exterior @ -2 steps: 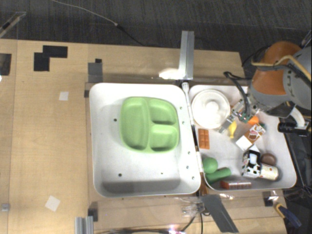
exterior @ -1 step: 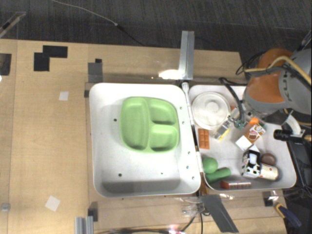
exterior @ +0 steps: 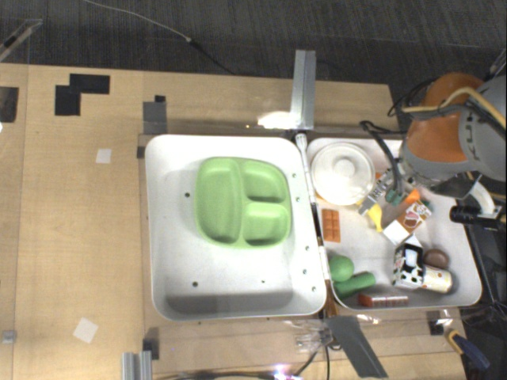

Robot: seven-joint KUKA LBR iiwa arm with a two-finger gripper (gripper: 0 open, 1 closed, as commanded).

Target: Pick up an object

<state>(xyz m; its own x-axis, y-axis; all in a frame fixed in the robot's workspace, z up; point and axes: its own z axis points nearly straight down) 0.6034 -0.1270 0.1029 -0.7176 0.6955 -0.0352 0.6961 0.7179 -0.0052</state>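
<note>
— Hovering over the right bin (exterior: 472,285), the hand (exterior: 388,187) sits just beside the white bowl (exterior: 342,172), low among the clutter.

— Pinching anything?

— Cannot tell; its tips are lost in small bits by a yellow piece (exterior: 374,213).

— And the rest, off that bowl?

— Brown waffle block (exterior: 331,226) just below it, green toy (exterior: 350,275) further down, cow-patterned cup (exterior: 409,266) toward the bin's lower right. Green divided tray (exterior: 240,200) lies in the left bin (exterior: 170,291).
</note>
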